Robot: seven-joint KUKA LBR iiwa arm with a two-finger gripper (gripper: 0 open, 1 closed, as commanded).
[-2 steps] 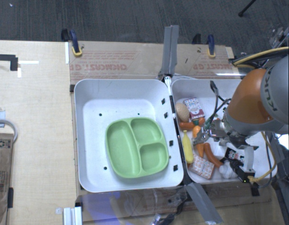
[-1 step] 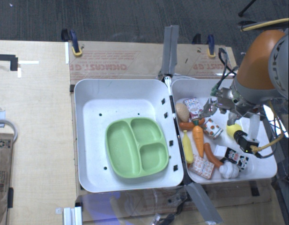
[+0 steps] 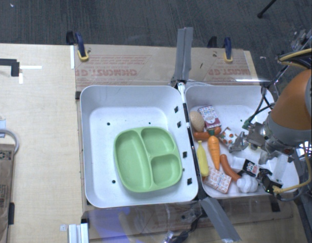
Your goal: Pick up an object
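Note:
The right bin (image 3: 224, 99) holds a pile of toy food. In it are a tan egg-shaped piece (image 3: 196, 120), a red and white carton (image 3: 209, 116), an orange carrot (image 3: 213, 151), a yellow piece (image 3: 202, 159), an orange sausage shape (image 3: 229, 167), a patterned small box (image 3: 218, 180) and a white lump (image 3: 247, 185). My gripper (image 3: 253, 148) hangs low over the right half of this bin, just right of the carrot and above the white lump. I see nothing held in it.
The left bin (image 3: 95, 135) carries a green divided plate (image 3: 148, 158). A grey divider (image 3: 184, 59) runs between the bins. Clamps (image 3: 82, 52) hold the cardboard at the back. The arm's orange band (image 3: 296, 101) looms over the right bin's right edge, with cables around it.

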